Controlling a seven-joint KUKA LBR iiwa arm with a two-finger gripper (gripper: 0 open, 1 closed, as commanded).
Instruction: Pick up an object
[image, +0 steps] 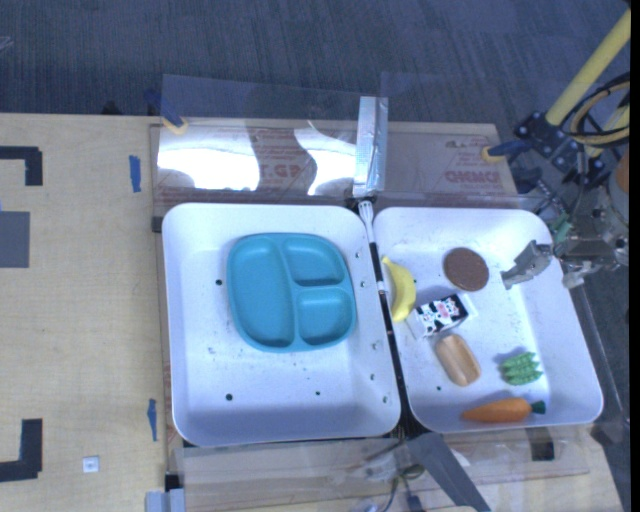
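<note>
Camera view shows the end effector (527, 262) poised at the right bin's (570, 330) far edge, its grip state unclear; nearest prey, the brown disc (466, 269), lies just beside it.

Arm (600, 215) cut off by the right edge, mostly tangled cables, orange band hidden. Gripper (527, 262) too small and blurry to read its state. Print on the black-and-white carton (441, 314) illegible; banana (401, 288) partly behind the bin divider.
</note>
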